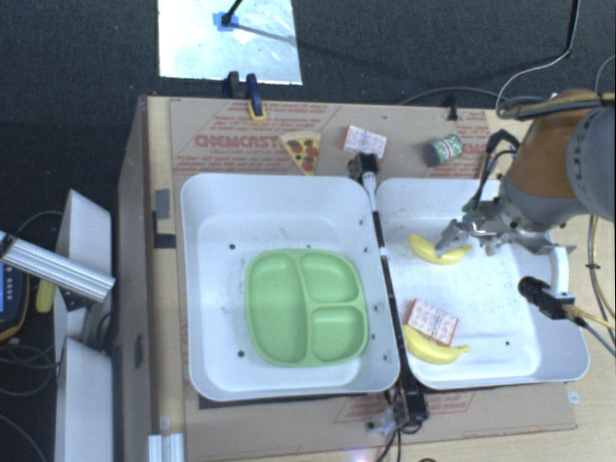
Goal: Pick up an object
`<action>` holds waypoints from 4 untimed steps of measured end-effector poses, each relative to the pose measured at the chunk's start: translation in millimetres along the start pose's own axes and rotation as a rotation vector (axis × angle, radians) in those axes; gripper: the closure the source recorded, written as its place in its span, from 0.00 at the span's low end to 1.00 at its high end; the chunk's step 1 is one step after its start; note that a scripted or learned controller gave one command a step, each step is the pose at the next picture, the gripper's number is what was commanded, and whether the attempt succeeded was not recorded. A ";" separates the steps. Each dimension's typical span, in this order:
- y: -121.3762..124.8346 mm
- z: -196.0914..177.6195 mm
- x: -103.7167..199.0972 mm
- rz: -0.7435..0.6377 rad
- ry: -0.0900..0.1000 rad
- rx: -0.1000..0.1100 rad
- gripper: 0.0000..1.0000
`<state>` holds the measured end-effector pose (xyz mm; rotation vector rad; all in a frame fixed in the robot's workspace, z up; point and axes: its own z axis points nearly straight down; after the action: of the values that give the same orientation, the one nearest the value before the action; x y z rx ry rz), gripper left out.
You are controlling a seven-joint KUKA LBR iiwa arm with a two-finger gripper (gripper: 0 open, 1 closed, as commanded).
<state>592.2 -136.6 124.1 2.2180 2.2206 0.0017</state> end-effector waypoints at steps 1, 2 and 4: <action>11.1 40.1 24.2 -0.003 0.002 0.003 0.00; 63.8 40.2 20.7 -0.004 0.002 0.009 0.00; 64.7 29.6 19.9 -0.008 -0.001 0.004 0.00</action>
<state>657.0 -116.7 94.7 2.2111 2.2308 -0.0044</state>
